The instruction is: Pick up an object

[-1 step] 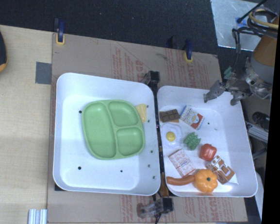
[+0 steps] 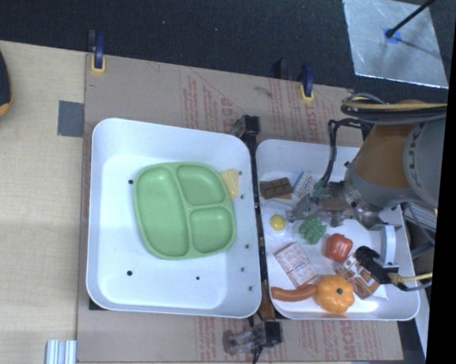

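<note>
So here's our setup: two white bins side by side on a brown cardboard sheet. The left bin (image 2: pixel 107 206) has a green divided plate (image 2: pixel 184 209) sitting roughly in the middle, three compartments, nothing in them as far as we can see. Just past its far-right corner there's a small pale yellow thing (image 2: pixel 230 181) touching the plate's rim.

The right bin (image 2: pixel 395 311) is where all the clutter is. Along the near edge we've got an orange pumpkin (image 2: pixel 335 294) with an orange carrot-like stick (image 2: pixel 292 292) lying just left of it, touching it. A red tomato (image 2: pixel 338 246) sits a bit farther back, and a green broccoli piece (image 2: pixel 312 229) is just left of that. There's a pinkish printed packet (image 2: pixel 293 261) between the broccoli and the carrot, a small yellow ball (image 2: pixel 278 221) near the bin's left wall, and a dark brown block (image 2: pixel 275 188) at the far left.

The arm (image 2: pixel 385 155) comes in from the right, with the orange band above the wrist. The gripper (image 2: pixel 319 199) is down low inside the right bin, right over the spot just far of the broccoli, near a bluish-white wrapper (image 2: pixel 302 182). We honestly can't tell how the hand is set, or whether anything is in it; the metal parts blur together with the stuff underneath.
</note>
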### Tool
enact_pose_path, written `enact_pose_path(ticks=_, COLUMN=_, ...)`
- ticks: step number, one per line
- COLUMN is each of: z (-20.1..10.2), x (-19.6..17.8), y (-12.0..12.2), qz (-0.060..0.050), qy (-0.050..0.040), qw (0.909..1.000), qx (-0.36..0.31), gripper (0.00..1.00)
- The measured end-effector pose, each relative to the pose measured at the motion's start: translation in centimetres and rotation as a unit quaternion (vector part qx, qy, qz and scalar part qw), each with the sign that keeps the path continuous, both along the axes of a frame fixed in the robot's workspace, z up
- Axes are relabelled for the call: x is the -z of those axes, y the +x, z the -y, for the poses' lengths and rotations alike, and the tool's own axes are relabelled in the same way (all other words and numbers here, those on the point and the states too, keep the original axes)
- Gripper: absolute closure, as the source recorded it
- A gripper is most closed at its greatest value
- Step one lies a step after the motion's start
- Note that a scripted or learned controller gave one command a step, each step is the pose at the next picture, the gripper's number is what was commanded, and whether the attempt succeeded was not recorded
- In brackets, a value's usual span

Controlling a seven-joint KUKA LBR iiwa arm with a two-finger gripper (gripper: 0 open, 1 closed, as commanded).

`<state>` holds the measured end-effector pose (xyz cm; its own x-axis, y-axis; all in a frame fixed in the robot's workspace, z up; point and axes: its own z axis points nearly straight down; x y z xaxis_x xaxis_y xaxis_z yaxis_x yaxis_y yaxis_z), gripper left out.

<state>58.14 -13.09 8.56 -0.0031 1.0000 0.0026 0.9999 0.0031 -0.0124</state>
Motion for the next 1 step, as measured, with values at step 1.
enact_pose_path(ticks=1, z=0.29, x=-1.68, y=0.34, qz=0.004, qy=-0.002, qw=1.0, qx=-0.001, gripper=1.0)
